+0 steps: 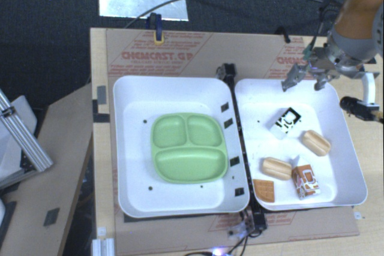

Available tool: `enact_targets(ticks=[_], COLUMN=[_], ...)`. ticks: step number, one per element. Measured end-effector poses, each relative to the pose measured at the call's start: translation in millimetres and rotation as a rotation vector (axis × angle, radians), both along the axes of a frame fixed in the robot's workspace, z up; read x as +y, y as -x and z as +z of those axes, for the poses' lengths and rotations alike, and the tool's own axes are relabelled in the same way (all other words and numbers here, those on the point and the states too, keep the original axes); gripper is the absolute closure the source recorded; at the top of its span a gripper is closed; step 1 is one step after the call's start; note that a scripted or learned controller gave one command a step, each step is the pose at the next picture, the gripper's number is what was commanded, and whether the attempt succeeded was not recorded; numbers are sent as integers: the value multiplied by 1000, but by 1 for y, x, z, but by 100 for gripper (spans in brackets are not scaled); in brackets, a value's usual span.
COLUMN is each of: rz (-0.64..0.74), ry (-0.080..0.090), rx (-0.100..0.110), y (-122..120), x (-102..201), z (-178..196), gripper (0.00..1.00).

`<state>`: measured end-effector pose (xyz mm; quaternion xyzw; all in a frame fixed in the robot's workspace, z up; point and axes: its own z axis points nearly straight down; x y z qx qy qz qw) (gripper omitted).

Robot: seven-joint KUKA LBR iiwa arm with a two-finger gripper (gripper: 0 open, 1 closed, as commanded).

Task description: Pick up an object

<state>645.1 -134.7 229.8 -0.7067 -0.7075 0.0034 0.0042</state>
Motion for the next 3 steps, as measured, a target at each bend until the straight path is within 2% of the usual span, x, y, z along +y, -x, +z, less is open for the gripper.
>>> enact_targets(ticks=[1,3], rz=[2,0], ry=[1,2], rx=[-12,-10], y=[-2,-4], x=[0,-3], z=[8,-74], gripper=[0,0])
